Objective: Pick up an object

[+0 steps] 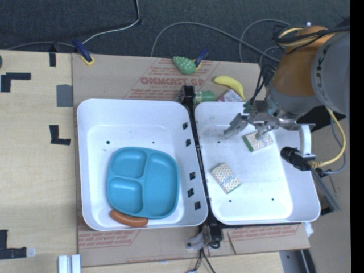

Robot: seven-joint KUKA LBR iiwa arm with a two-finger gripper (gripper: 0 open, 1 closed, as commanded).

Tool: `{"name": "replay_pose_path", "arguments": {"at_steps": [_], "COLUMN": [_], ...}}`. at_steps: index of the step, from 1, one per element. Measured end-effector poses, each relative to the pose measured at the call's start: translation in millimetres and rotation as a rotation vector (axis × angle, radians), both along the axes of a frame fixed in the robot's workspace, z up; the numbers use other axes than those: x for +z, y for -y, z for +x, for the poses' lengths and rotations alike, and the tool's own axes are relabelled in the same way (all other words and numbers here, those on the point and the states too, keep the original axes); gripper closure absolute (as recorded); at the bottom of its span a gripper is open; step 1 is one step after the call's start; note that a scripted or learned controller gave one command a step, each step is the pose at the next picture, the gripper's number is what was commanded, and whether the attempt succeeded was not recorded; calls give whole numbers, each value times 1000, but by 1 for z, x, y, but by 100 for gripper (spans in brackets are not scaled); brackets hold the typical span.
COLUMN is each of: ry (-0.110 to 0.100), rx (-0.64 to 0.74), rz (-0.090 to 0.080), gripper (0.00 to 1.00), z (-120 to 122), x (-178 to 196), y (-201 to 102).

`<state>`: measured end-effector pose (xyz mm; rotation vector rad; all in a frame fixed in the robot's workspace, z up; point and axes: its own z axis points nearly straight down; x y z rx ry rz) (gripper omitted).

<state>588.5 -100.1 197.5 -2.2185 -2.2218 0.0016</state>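
Spread apart and grasping nothing, fingers (234, 127) of the gripper (245, 131) hang over the right bin (296, 201), just beside a small patterned packet (258, 141). Cardboard (148, 78) covers the bench beneath dark carpet (68, 10). Centre frame, another packet (226, 177) lies flat; the arm hides the bin's upper right corner.

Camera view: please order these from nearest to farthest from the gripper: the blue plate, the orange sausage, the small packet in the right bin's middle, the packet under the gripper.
1. Packet under the gripper, right bin, beside the gripper.
2. Small packet, right bin middle.
3. Blue plate, left bin.
4. Orange sausage, left bin's near edge.
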Motion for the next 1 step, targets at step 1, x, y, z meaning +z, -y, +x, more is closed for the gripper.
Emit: {"name": "replay_pose_path", "arguments": {"at_steps": [1], "ry": [-3], "rx": [-1], "rz": [1], "gripper": [0], "z": [-39], "x": [-100], "y": [-7]}}
